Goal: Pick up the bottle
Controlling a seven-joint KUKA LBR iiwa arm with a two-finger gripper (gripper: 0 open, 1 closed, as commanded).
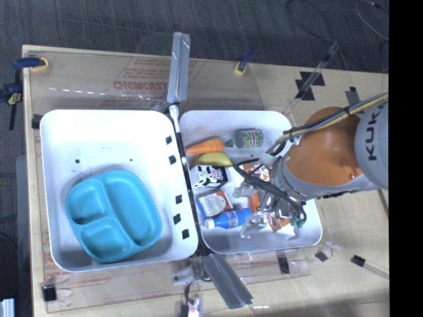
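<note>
an overhead slanted look at a bench with two shallow white bins side by side; the right bin [264, 119] holds a jumble of small things, and the grey arm with its orange band [327, 154] leans in from three o'clock; the gripper [264, 218] hangs low over the five o'clock part of that bin, and whether it is spread or closed cannot be told, because cables and clutter blur it; nothing is visibly pinched.

the bottle [230, 220] lies on its side near the six o'clock wall of the right bin, white cap pointing to nine o'clock, blue label around its middle, its three o'clock end just beside the gripper; it looks like a small plastic bottle, likely light, fairly stiff, smooth and round, so it may roll or slip; the surest hold would seem to be across the labelled middle, squeezing the narrow width.

crowding it: a blue-and-white packet [213, 204] touching at eleven o'clock; a black-and-white cow-print carton [211, 175] beyond; a banana [215, 158] and a carrot [205, 146] toward twelve o'clock; a small green can [249, 138] at the far end; an orange wrapper [281, 224] under the gripper; the near bin wall leaves little room on that side.

the left bin [99, 131] holds a blue sectioned plate [114, 214] at its six o'clock end.
</note>
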